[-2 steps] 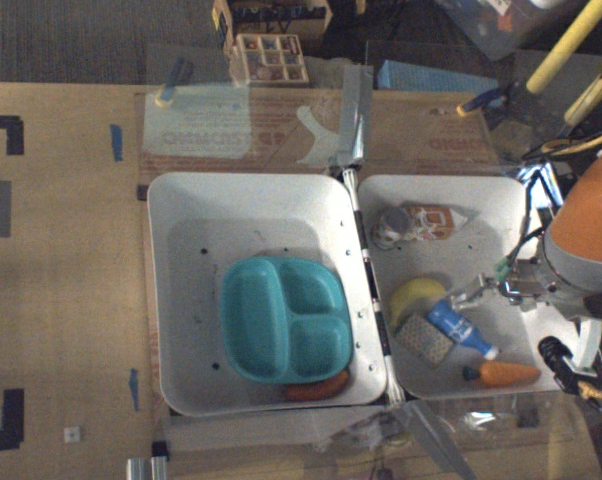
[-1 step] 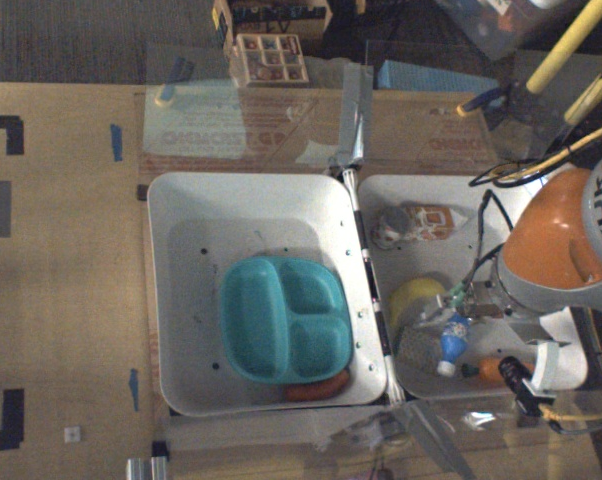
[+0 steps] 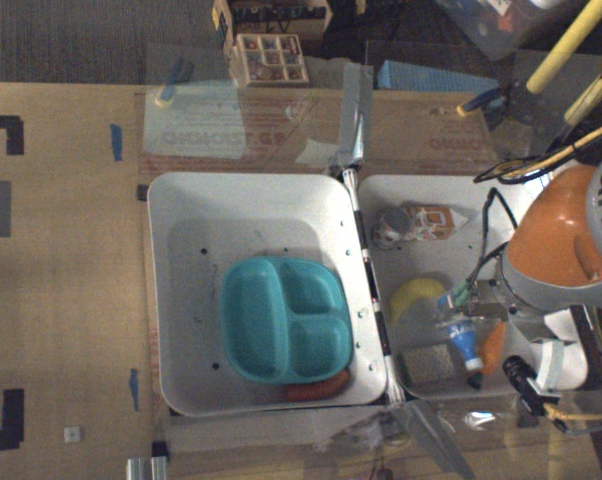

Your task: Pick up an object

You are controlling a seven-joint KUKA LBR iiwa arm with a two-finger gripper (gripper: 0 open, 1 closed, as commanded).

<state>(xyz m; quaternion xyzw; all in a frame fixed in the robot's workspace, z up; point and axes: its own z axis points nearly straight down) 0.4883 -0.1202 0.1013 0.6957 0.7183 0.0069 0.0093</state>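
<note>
My gripper (image 3: 468, 303) hangs low over the right bin (image 3: 421, 190), below the arm's orange band (image 3: 556, 243). It is just right of a round yellow object (image 3: 417, 298) and above a small blue and white bottle (image 3: 464, 344). An orange item (image 3: 493, 346) lies beside that bottle. A grey mesh-like pad (image 3: 428, 364) rests at the bin's near side. A clear packet with an orange label (image 3: 418, 222) lies at the far side. The arm's body hides the bin's right part.
The left bin (image 3: 181, 268) holds a teal divided tray (image 3: 286, 318), with a red object (image 3: 316, 390) partly under its near edge. A black cable (image 3: 496, 208) loops by the arm. Boxes (image 3: 269, 28) and clutter stand beyond the bench.
</note>
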